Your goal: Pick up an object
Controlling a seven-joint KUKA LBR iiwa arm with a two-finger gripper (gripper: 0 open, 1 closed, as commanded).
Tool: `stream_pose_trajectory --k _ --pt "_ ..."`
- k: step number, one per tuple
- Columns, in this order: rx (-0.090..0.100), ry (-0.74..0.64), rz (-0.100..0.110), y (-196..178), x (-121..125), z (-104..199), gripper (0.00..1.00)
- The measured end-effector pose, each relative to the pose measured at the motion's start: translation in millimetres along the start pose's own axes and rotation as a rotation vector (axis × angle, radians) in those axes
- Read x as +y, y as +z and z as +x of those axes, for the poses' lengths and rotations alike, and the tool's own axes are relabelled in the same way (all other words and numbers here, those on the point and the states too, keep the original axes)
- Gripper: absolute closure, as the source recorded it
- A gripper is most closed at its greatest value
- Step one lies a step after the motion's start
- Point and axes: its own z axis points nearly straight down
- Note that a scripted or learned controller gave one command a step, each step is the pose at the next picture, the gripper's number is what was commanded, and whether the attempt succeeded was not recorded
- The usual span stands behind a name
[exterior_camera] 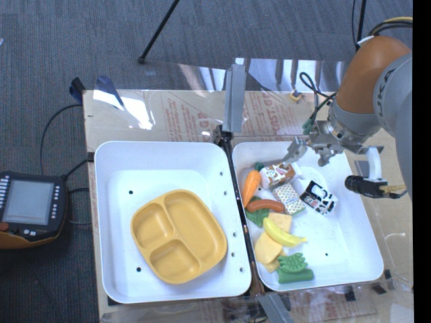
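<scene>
Green toy [294, 268] — banana [283, 232], carrot [250, 187] crowd gripper [308, 150].

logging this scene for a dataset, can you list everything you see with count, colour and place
bins: 2, white, side by side on the bench
divided tray: 1, yellow, left bin
carrot: 1, orange, right bin, left edge
banana: 1, yellow, right bin
sausage: 1, red-orange, below the carrot
toy car: 1, black and white, right bin centre
leafy piece: 1, green, right bin near front
handheld pendant: 1, dark with screen, floor at left
arm: 1, grey and orange, from the right
gripper: 1, above right bin's back edge
</scene>
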Motion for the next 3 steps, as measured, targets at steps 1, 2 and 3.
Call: stream_pose_trajectory --k 1,2,3 --pt "0.000 0.000 0.000 0.0 0.0 0.0 0.00" --pt "-0.002 -0.152 -0.009 87.6 -37.6 46.1 0.00" --pt "-0.005 -0.152 -0.011 78.6 -36.1 44.4 1.00"
